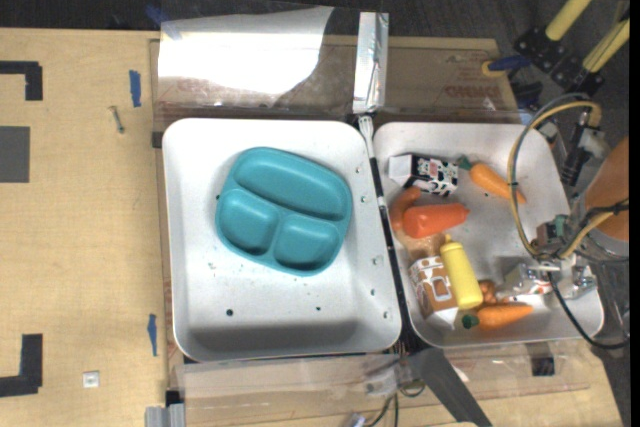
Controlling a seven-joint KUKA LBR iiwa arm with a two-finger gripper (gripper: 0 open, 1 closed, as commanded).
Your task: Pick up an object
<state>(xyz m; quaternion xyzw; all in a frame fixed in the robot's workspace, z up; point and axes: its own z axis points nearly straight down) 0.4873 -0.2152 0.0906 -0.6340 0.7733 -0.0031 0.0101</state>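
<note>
While hand hangs over right bin, finger state unclear; carrot, yellow bottle crowd close.

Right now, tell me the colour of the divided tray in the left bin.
Teal divided tray, camera view.

Arm cut off at right edge; tool fingers indistinct amid cables.
</note>
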